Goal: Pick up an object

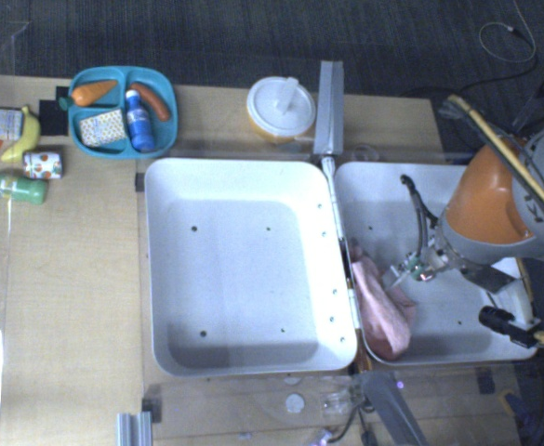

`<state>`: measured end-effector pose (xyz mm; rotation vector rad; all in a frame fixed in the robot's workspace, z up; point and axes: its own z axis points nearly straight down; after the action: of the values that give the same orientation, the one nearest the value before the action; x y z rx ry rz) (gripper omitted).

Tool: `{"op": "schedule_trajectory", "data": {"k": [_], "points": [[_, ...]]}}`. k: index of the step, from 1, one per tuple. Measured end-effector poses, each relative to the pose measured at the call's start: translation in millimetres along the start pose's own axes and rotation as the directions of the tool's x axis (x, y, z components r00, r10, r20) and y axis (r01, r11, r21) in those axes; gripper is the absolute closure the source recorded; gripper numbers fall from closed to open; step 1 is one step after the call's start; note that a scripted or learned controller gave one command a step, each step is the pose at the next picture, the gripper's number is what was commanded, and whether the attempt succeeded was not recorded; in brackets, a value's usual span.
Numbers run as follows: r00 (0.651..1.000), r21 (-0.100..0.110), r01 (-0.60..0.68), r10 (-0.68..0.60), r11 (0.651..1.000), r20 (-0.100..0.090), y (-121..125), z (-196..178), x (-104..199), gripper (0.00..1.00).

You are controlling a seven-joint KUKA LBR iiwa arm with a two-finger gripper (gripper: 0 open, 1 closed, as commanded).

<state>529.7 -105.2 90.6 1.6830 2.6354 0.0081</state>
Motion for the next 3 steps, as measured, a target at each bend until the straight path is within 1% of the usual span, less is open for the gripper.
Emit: {"op": "schedule_trajectory", "data": {"k": [1,2,3], "points": [[0.996,-0.003,-0.092,0.092,0.996,-0.003,-4.1,0.1,-5.6,0.00],[0.996,-0.009,-0.090,0.090,0.996,0.002,-1.6,-12.4,-7.4,1.00],[0.996,-0.009,-0.091,0.091,0.996,0.003,-1.9,-12.4,-7.8,0.00]]}}
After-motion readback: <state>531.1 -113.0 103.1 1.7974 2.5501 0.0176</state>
